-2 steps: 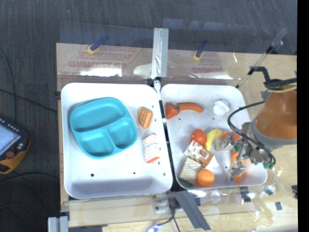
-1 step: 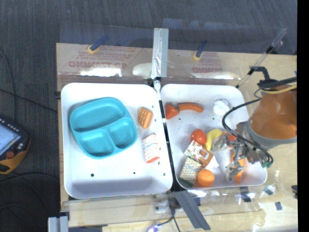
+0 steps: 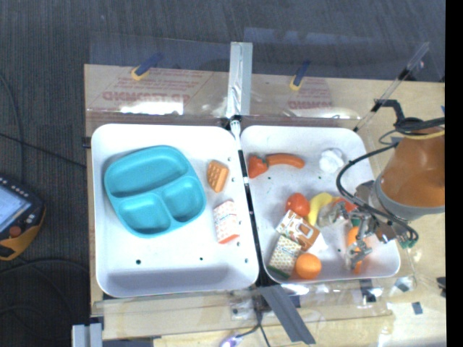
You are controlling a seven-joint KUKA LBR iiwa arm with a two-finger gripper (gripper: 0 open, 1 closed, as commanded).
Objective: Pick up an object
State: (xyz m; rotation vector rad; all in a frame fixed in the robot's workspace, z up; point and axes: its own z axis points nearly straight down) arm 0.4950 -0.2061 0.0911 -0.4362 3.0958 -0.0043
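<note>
We see the bench [image 3: 145,85] across the middle of the frame, on dark carpet, with a handheld controller [image 3: 14,223] at the left edge. On it sit two white bins: the left bin [image 3: 159,277] holds a blue divided tray [image 3: 153,189], a small white bottle [image 3: 226,221] and an orange piece [image 3: 217,175]. The right bin [image 3: 318,137] is crowded with an orange carrot [image 3: 278,162], a red tomato [image 3: 296,202], a snack packet [image 3: 296,230] and an orange ball [image 3: 308,266].

We judge the reach to be in hand: the hand [image 3: 358,241] is low in the right bin's lower right corner, beside the clutter. Whether it is clenched or released, we cannot tell. Next it must settle on one item and close cleanly, without snagging neighbours.
</note>
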